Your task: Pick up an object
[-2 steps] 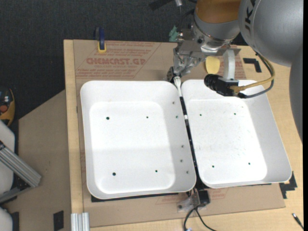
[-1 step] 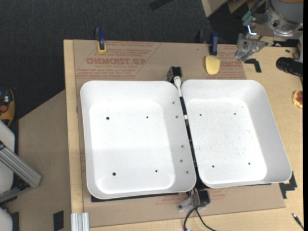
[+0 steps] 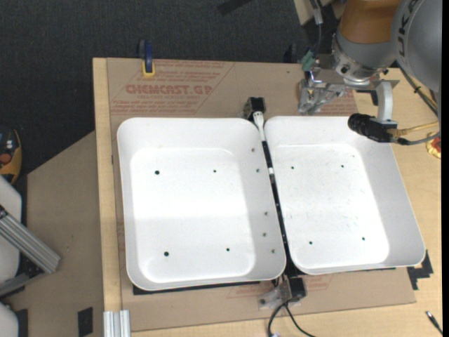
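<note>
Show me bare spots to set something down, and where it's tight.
Open floor in the left bin and the right bin, bordered by their white rims. Tight at the right bin's far edge, where the end effector hangs, and along the seam between the bins.

The arm is built of smooth, rounded grey segments, with a broad orange band wrapped round it just above the wrist. Below the band sits a pale grey ring flange, and from it hangs the gripper, a small assembly of bare silvery metal parts with a touch of green at its top. A white bracket beside the wrist carries a black cylindrical part, thin yellowish wires trail from that part, and dark cables run up along the arm.
</note>
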Tool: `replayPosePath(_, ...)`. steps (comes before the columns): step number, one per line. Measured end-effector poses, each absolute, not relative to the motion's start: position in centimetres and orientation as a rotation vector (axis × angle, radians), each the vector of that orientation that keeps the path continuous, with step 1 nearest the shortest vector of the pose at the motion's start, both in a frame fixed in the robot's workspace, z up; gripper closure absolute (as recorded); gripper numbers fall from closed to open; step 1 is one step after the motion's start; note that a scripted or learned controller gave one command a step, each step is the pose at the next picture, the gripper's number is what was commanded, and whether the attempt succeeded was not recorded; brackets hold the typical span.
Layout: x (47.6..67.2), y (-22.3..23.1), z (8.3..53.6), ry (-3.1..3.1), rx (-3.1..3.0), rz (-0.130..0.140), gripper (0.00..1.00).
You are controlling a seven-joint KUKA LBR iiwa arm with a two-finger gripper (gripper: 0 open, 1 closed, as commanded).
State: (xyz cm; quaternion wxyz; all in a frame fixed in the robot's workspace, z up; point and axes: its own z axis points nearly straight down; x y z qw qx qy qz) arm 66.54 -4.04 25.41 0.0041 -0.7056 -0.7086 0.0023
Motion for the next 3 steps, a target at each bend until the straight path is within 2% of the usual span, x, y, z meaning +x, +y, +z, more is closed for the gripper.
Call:
replayPosePath(1,65.1,-3.1,30.4,-2.227,-2.222,-0.007,1.00)
replayPosePath(2,62.1,-3.0,33.9,-2.223,-2.224,-0.004,1.00)
replayPosePath(3,61.6,9.8,25.4,-2.228,-2.201,0.007,1.00)
